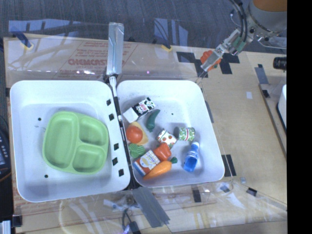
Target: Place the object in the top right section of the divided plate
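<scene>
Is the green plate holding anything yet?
No. The green plate in the left bin shows three bare sections; the toys lie in the right bin.

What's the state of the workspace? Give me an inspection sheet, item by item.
Surface: wooden bench bearing a left bin and a right bin, both white.
Job's things: green divided plate lies flat in the left bin.
Clutter: toy food in the right bin, including carrot, blue bottle, tomato, cow-print carton.
Grippers: gripper over the bench beyond the right bin's far corner; something orange at its tip.
Cables: dark loops by the wrist.
Surroundings: black tape marks on the bench; grey carpet beyond.
</scene>
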Available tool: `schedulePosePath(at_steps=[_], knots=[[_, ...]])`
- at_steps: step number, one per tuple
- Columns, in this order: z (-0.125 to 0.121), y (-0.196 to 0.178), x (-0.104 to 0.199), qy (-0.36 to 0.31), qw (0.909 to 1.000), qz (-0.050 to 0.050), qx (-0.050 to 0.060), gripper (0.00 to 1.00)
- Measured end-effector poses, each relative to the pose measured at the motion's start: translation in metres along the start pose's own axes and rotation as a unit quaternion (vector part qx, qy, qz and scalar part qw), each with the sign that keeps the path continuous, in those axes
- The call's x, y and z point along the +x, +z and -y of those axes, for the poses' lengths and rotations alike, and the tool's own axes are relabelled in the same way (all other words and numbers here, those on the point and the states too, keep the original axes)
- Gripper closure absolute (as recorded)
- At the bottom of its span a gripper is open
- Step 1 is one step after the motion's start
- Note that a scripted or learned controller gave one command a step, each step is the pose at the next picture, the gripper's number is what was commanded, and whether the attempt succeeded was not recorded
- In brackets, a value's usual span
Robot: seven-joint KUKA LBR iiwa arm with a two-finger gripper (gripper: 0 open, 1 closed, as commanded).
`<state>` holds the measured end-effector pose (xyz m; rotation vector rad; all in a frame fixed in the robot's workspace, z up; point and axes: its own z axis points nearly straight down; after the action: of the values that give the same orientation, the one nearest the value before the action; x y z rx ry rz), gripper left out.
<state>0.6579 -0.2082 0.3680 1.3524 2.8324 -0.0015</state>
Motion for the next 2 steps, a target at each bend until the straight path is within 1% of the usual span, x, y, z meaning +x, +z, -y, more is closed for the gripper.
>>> schedulePosePath(at_steps=[1,2], knots=[[-0.010,-0.004,0.033,-0.034,0.9994,-0.002,0.001,1.00],[-0.029,-0.043,0.058,-0.236,0.9718,0.000,0.000,1.00]])
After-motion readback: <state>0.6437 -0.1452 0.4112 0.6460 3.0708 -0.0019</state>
